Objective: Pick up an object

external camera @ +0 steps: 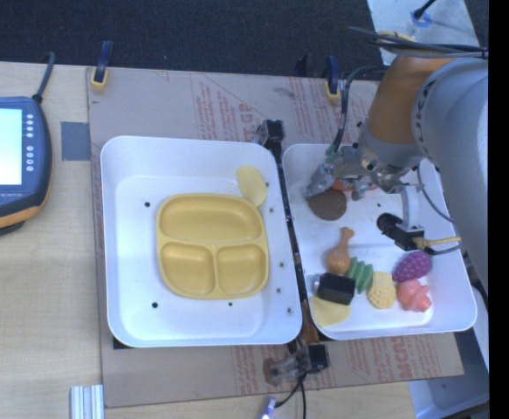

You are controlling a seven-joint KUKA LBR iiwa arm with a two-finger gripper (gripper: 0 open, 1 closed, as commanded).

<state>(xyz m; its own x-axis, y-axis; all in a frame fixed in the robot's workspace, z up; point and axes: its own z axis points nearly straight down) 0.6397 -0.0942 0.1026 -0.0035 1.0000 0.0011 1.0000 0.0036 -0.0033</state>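
My gripper (340, 182) hangs low over the far left part of the right bin (453, 321). Directly under it, at its near side, lies a brown round patty (328, 206). Whether the gripper touches the patty cannot be made out. Nearer the front of the same bin lie an orange drumstick (340, 251), a black block (335, 288), a green piece (360, 275), a yellow corn piece (381, 291), purple grapes (412, 265), a red-orange strawberry (415, 296) and a flat yellow piece (326, 312).
The left bin (123, 312) holds a yellow divided plate (212, 243) and a pale yellow chip (251, 184) by its far right corner. A pendant with a screen (1, 160) lies on the bench at far left. The arm's grey body (446, 120) covers the right bin's far right side.
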